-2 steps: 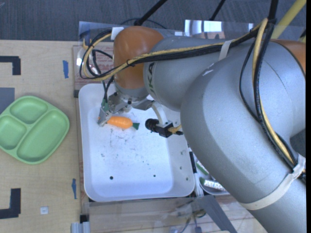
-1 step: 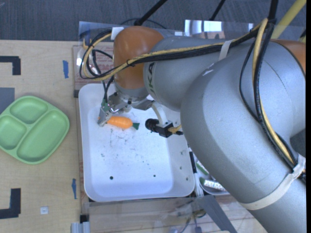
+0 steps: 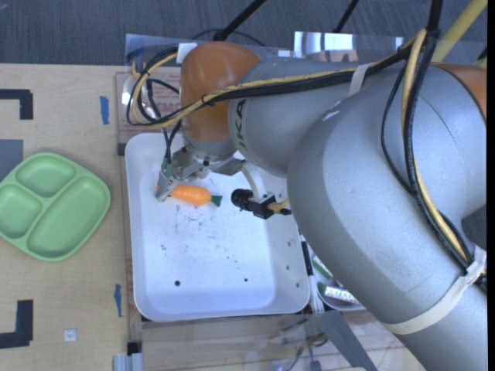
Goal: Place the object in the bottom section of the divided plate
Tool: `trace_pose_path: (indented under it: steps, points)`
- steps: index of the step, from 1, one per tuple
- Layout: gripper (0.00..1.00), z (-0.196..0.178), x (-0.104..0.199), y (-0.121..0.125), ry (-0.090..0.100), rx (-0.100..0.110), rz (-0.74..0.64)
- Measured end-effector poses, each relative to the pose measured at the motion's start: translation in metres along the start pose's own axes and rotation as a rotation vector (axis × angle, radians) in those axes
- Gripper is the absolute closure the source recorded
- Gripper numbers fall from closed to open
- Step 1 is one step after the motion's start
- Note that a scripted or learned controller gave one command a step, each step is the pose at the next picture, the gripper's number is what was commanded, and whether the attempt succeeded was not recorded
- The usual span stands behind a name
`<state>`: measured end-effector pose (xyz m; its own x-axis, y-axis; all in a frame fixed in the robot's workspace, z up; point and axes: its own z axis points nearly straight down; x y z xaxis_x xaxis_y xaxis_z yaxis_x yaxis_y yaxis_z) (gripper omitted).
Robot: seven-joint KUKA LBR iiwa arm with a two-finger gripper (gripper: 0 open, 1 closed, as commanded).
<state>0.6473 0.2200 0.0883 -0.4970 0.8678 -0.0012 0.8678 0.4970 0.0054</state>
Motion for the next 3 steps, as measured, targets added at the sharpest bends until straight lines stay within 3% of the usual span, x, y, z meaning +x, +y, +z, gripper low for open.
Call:
trace_pose_path:
  steps: [3]
  points:
    - [0.0,0.0,0.0,0.0,0.0,0.0,0.0]
